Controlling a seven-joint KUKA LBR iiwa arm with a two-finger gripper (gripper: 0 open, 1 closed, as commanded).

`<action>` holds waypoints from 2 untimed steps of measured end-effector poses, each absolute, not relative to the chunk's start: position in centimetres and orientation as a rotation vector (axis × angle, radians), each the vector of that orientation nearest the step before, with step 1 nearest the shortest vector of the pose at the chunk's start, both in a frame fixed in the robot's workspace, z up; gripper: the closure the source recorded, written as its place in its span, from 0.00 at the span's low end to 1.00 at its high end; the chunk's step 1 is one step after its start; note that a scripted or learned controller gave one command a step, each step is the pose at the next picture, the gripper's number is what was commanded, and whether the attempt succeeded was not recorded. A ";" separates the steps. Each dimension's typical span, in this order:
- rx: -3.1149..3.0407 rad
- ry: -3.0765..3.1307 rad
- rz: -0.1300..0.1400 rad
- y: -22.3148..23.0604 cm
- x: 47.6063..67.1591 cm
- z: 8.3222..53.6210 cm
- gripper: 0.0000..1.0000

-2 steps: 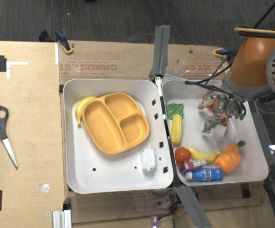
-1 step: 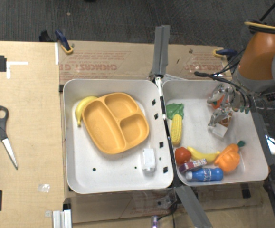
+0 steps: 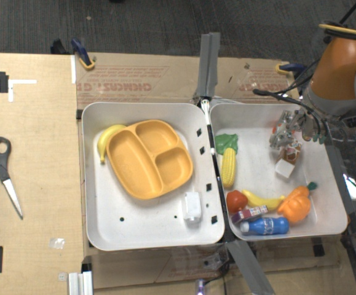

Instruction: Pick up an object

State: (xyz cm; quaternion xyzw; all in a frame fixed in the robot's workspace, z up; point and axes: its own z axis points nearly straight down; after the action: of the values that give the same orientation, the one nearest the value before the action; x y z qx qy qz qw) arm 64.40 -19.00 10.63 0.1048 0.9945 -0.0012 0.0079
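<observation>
Two shallow white bins sit side by side on the tabletop [image 3: 30, 183]. The left bin [image 3: 98, 226] holds an orange divided plate [image 3: 150, 158] with three compartments, lying slightly turned. A yellow banana [image 3: 106, 140] curves along the plate's upper left rim, touching it. A small white block [image 3: 192, 206] rests near the bin's lower right corner, just below the plate.

The right bin [image 3: 331, 220] is more crowded. An ear of corn with green husk [image 3: 227, 158] lies against its left wall. Along the bottom a red tomato [image 3: 236, 200], a second banana [image 3: 264, 198], a small red-labelled item [image 3: 251, 213], a blue bottle [image 3: 265, 226] and an orange pepper [image 3: 296, 205] with a green stem are bunched closely together, several of them touching.

The gripper [image 3: 286, 134] hangs over the upper right part of this bin, with the grey arm and its orange band [image 3: 344, 66] coming in from the right. Just beneath it lies a small brown and white object [image 3: 286, 163], close to or touching the fingertips; from where I stand I cannot tell whether the fingers are spread or pressed together, nor whether they grip it.

On the bare tabletop to the left lie scissors [image 3: 2, 171], well apart from the bins. A blue clamp [image 3: 82, 53] holds cardboard [image 3: 141, 78] behind the left bin.
</observation>
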 end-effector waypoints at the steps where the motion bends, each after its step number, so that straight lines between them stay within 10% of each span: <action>1: 0.734 3.049 0.000 -13.9 63.6 24.5 1.00; 2: 0.733 3.050 -0.001 -13.9 63.6 24.5 0.00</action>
State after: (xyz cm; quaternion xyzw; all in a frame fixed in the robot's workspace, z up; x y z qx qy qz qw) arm 63.63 -13.90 24.51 0.2338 0.9723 -0.0003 0.0023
